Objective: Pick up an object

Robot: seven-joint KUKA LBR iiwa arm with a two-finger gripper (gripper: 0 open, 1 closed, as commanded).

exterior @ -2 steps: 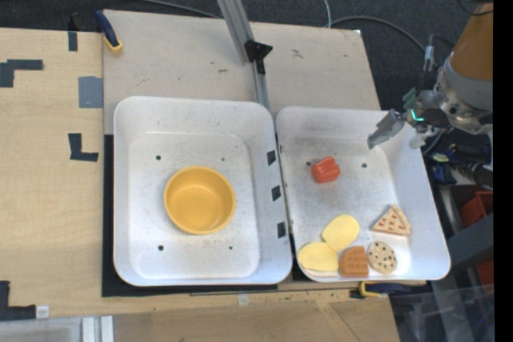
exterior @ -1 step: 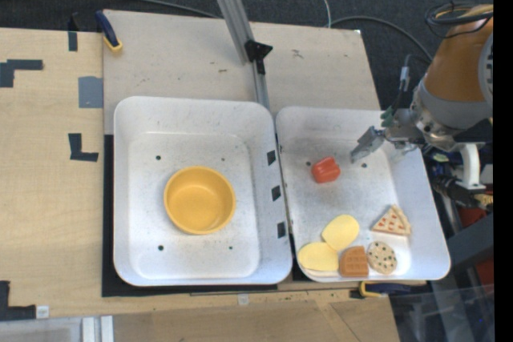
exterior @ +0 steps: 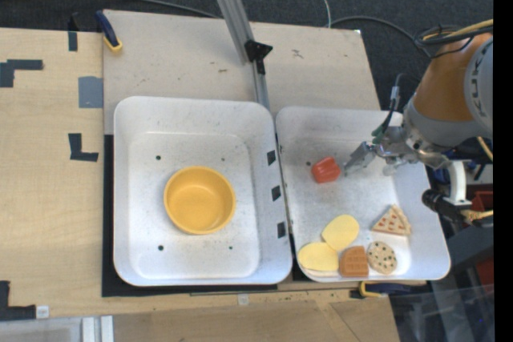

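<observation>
From the camera view I see my gripper [exterior: 358, 158] low over the right bin [exterior: 298, 132], coming in from the right side. The red block [exterior: 325, 170] lies on the floor of this bin, in its upper left part, just beside the gripper tip and to the left of it, a little lower in the picture. It seems not between the fingers; to me it looks free on the bin floor. If the jaws are spread or pressed together I cannot tell, because from this angle they appear as one dark narrow shape.

The block is small and almost square, so I see no clear long axis to align with. I judge the next move must carry the gripper a short way to the left, over the block, before closing.

The other food toys, a cookie [exterior: 381, 256], a pizza slice [exterior: 391, 222] and yellow chips [exterior: 341, 231], lie well apart at the near edge. The yellow bowl [exterior: 199, 199] sits in the left bin [exterior: 136, 124].
</observation>
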